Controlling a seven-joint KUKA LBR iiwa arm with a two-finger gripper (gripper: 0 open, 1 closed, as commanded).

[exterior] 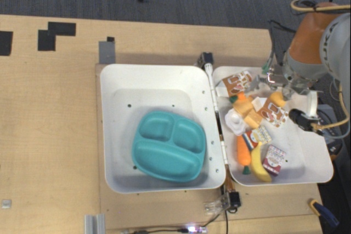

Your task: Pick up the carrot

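Two white bins: left bin (118, 134) and right bin (312, 164). One teal divided tray (169, 145) in the left. In the right: one carrot (243, 150), one banana (259, 163), two brown-and-white packets (237, 84) (272, 112), one pink-and-white carton (273, 159). Several small yellow and orange pieces heaped together, too jumbled to count.

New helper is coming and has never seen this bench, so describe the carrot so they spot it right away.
Look in the right-hand bin, near its front-left corner. The carrot is the orange tapered piece lying beside the yellow banana, plain and unprinted unlike the packets nearby.
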